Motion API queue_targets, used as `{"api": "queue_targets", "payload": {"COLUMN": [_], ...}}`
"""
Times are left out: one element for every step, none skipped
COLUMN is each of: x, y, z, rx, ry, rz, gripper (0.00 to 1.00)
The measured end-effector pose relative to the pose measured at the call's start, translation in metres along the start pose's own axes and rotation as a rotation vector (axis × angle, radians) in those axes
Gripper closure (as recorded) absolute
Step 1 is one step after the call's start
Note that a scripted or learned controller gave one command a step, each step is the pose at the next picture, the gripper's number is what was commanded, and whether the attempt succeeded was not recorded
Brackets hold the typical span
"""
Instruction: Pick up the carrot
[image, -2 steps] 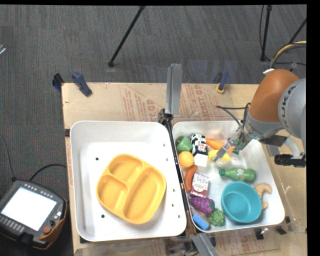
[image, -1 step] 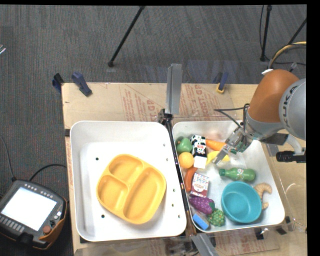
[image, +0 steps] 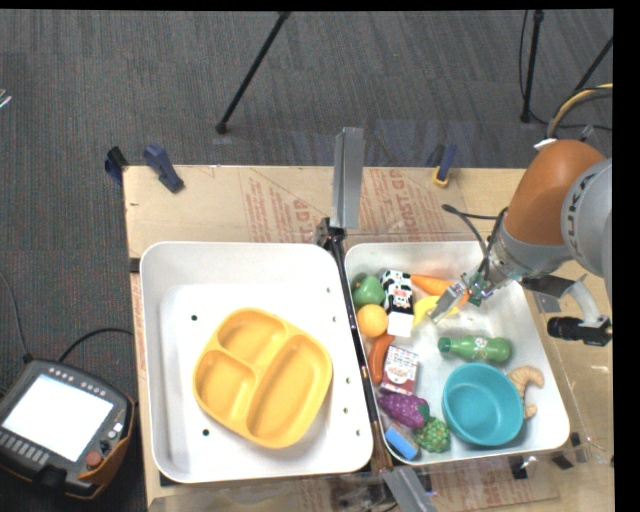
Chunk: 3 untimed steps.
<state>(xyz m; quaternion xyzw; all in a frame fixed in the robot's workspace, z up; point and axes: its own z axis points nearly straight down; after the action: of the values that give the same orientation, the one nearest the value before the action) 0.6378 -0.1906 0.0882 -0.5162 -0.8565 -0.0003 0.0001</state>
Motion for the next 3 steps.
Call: {"api": "queue_targets", "payload": {"x": [-0.005, -0.003, -0.004], "y": [0.005, 0.005, 0.006], "z": [0.0, 0.001, -0.01], "rx": [0.0, 0.001, 0.0], "ry": [0.0, 0.001, -0.002], "rz": [0.039, 0.104, 0.101], "gripper": [0.0, 0.0, 1.0]}}
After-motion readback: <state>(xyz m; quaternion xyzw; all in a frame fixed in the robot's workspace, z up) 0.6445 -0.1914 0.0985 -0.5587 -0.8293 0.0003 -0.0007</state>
